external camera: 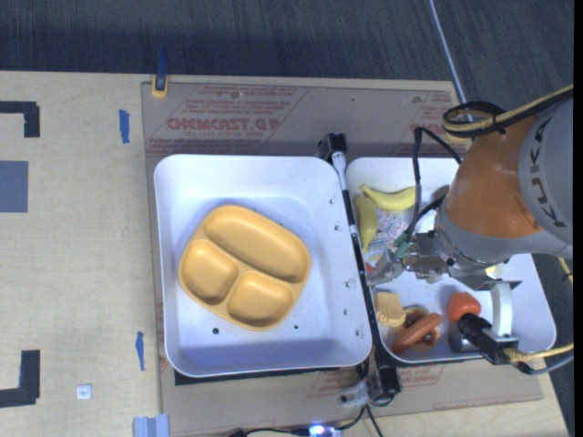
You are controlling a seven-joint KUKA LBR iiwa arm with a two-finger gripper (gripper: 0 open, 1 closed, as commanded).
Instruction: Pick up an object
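Your gripper (pixel 393 260) hangs low over the right bin (pixel 543 328), just beside the banana (pixel 387 198), but you cannot tell how it is set. A hot dog (pixel 417 328) and tomato (pixel 463 304) lie near the front wall. A yellow divided plate (pixel 243 265) rests in the left bin (pixel 182 185).

On the table (pixel 73 271), the white left bin (pixel 182 335) holds a yellow three-compartment plastic tray (pixel 244 264). At 3 o'clock, the white right bin (pixel 539 321) holds a yellow banana (pixel 387 197) at 12 and a hot dog (pixel 417 329) at 6.
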